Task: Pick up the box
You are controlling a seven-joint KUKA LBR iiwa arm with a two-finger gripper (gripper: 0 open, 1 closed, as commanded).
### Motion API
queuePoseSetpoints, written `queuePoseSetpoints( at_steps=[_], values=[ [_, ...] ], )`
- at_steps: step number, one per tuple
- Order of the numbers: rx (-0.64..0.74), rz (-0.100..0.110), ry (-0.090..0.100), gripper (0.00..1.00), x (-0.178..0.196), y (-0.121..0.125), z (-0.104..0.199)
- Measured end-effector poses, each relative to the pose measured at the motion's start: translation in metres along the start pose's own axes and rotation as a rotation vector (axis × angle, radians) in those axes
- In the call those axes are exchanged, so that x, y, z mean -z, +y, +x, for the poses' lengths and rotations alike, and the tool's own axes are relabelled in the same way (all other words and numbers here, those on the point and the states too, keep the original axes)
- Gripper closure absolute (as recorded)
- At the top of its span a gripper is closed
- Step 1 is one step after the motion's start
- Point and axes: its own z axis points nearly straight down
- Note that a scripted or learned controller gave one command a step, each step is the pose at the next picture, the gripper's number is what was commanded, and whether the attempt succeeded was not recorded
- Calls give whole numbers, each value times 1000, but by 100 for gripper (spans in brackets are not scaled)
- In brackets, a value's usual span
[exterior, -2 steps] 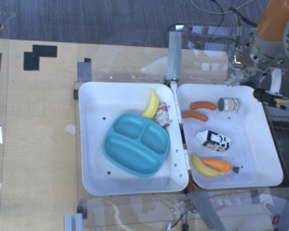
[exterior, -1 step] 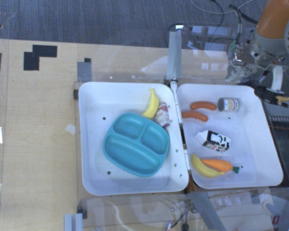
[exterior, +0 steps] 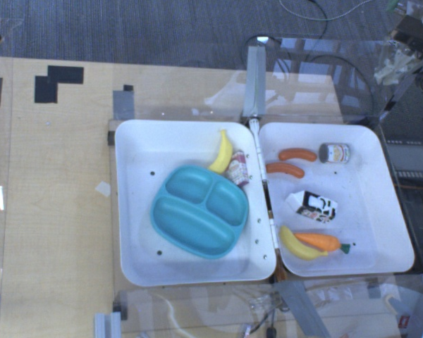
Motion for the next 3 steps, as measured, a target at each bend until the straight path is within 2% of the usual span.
queuePoseSetpoints(
  at_steps=[1,2,3],
  values=[
    [-140,6,-1,100,-71,-63,-5],
    [-262,6,-2,100,-140,-86,-15],
    [-256,6,-2,100,-131,-84,-14]
  ],
)
